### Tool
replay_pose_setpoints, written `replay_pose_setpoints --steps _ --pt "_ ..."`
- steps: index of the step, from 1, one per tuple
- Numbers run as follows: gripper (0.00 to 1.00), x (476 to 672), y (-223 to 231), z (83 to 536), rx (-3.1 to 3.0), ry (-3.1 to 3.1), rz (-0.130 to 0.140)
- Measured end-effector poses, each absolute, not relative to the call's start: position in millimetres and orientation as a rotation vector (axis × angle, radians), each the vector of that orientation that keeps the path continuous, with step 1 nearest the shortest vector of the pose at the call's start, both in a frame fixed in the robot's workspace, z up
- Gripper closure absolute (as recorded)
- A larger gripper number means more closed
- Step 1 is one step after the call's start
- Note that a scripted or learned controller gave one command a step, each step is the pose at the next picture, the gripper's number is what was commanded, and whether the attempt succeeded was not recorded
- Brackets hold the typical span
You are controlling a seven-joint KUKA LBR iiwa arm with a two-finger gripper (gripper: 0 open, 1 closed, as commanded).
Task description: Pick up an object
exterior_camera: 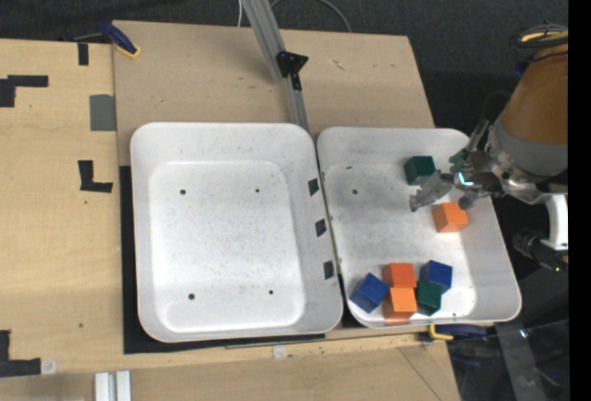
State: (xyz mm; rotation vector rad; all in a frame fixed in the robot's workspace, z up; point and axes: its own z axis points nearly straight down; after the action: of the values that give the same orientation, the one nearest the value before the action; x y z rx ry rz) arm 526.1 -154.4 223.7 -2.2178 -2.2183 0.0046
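Arm cut off by right picture edge; only orange band and grey wrist part show. Gripper small and blurred above right bin, finger gap unreadable. Orange block just beside gripper, contact unclear. In block cluster at right bin's near wall, lower orange block partly hides upper orange block; green block overlaps blue block. Metal pole runs off top edge.

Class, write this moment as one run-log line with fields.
arm: over right bin | tool: between green block and orange block | held: nothing seen | cluster: five blocks at near edge
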Motion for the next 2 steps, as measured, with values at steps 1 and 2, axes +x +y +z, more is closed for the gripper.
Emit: replay_pose_setpoints --steps 1,2 --pt "0.0 527.0 -154 226 -2.219 -2.222 0.001" --pt "0.0 522.8 -160 164 -2.217 -2.217 0.008"
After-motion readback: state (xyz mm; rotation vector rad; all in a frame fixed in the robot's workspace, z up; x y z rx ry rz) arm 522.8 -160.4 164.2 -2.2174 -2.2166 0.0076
